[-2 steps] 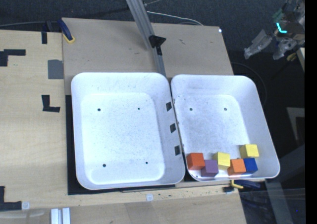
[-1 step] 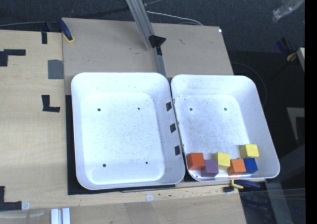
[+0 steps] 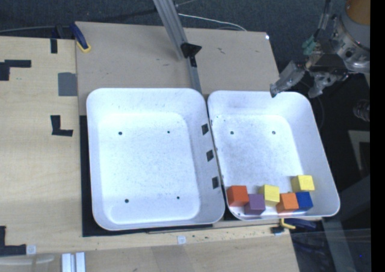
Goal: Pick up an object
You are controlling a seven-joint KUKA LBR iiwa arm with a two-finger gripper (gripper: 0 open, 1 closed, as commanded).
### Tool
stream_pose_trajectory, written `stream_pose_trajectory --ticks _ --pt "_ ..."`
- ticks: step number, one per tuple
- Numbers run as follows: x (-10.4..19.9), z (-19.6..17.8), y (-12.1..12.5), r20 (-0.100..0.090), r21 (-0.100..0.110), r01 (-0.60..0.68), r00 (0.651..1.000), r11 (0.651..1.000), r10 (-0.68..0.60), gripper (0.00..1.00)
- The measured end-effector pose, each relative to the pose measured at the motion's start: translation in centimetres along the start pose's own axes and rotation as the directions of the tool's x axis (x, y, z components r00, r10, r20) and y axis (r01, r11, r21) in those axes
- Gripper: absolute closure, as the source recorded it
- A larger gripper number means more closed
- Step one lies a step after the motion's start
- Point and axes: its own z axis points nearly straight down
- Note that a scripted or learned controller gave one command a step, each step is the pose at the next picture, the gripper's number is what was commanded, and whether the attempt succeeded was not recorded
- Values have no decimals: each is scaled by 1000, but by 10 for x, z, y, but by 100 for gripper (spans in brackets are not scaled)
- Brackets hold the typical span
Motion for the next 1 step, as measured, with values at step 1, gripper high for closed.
stream_pose_trajectory --ticks 1 --pt "-16 119 21 3 0 -6 1000 1000 6 0"
